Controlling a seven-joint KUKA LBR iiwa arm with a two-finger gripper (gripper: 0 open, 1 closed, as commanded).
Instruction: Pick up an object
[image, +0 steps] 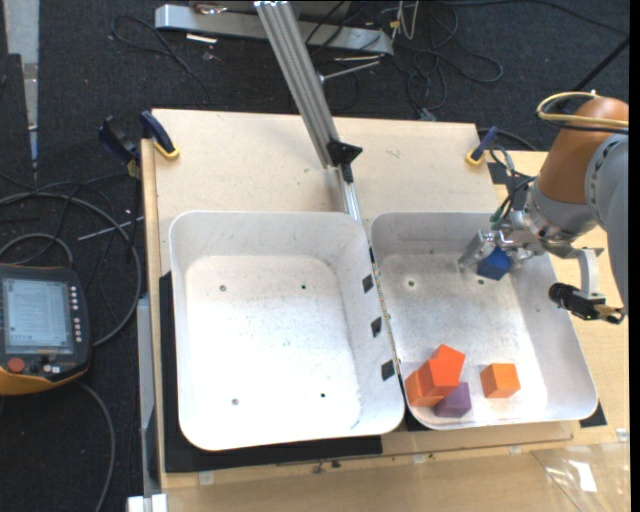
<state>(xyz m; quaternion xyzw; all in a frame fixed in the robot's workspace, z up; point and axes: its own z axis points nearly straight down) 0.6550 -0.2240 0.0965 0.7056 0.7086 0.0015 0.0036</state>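
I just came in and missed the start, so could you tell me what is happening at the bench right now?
The arm reaches into the right bin from the right, and its gripper sits at a blue block near the bin's far side; the block appears to be between the jaws. Two orange blocks and a purple block lie at the near edge.

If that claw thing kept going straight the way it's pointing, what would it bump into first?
The gripper points down into the right bin, with a blue block at its tip. Going on, it would probably meet the bin's white floor just beneath, though depth is hard to judge from above.
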